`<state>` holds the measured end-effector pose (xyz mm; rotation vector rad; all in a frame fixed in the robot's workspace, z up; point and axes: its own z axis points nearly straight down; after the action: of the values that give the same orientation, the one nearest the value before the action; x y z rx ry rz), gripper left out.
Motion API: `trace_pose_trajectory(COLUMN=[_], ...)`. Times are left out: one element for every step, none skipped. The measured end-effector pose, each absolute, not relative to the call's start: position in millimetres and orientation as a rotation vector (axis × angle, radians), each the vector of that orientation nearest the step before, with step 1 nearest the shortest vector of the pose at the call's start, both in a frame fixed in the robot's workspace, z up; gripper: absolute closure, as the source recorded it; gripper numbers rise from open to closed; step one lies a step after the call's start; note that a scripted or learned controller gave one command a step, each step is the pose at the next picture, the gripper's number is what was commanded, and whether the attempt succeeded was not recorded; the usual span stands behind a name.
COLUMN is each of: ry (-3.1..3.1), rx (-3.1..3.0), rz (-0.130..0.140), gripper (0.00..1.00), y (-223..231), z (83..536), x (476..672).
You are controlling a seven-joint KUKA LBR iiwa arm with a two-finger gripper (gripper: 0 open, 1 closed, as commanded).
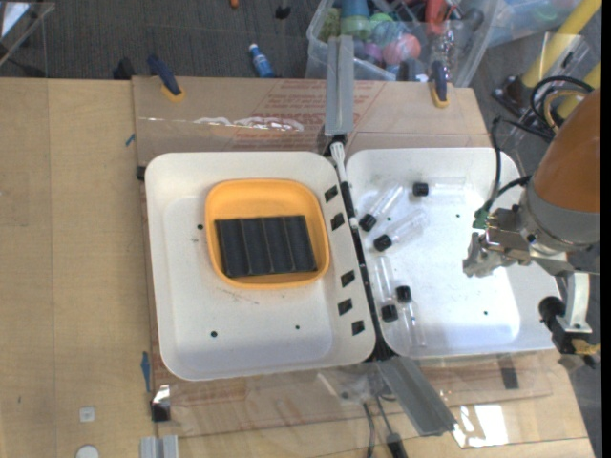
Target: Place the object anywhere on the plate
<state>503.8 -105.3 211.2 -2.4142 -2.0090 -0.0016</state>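
An orange plate [266, 198] with rounded corners sits in the left white bin [191, 332]. A black ridged rectangular block [265, 245] lies flat on it, covering most of its middle. Several clear plastic vials with black caps lie scattered in the right bin [477, 322]: one pair [391, 213] near the divider, another [405, 303] towards the front, and a single black cap [420, 190] at the back. My gripper [480, 259] hangs over the right side of the right bin, well away from the plate and to the right of the vials. I see nothing held in it.
A row of black clips [346, 256] runs along the divider between the bins. A grey bar [337, 93] stands behind the divider. A clear tub of colourful toys [410, 12] sits at the back. The arm's orange band [582, 160] rises at the right edge.
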Motion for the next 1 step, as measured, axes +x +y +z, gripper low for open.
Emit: trace_pose_trajectory(ry=[-2.315], rx=[-2.128], rz=[-0.002], gripper=[1.0], y=[-138.3], z=[231.3], x=[565.1])
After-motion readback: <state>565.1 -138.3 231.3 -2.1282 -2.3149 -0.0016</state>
